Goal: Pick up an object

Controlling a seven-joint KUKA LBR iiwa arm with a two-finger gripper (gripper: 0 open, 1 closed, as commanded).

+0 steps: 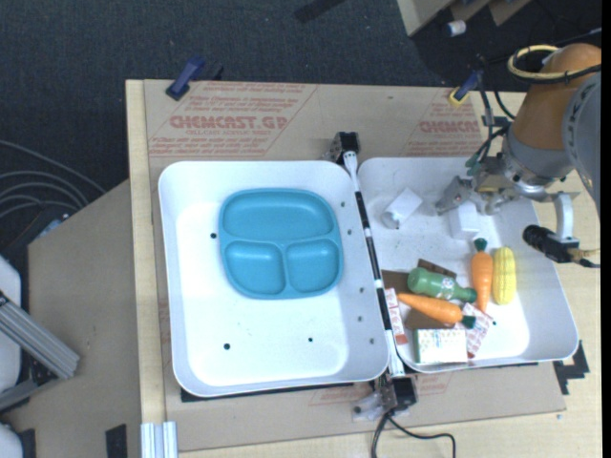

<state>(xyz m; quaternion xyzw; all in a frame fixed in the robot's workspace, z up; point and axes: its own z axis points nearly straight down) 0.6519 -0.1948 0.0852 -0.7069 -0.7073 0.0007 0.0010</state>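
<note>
Lying near pincer (pixel 465 201): carrot (pixel 482 277)

We saw the bench under bright, even light from above, so the two shallow white plastic bins (pixel 191 284) looked nearly washed out and shadows stayed soft and short. The sectioned turquoise plastic tray (pixel 280 241) carried a mild sheen without hard glare. The dark carpeted floor (pixel 76 55) was dim, and small details looked slightly soft throughout.

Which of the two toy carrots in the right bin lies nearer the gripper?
The carrot beside the corn cob, pointing up and down the view, lies nearer the gripper. The other carrot lies crosswise, lower in the bin.
</note>
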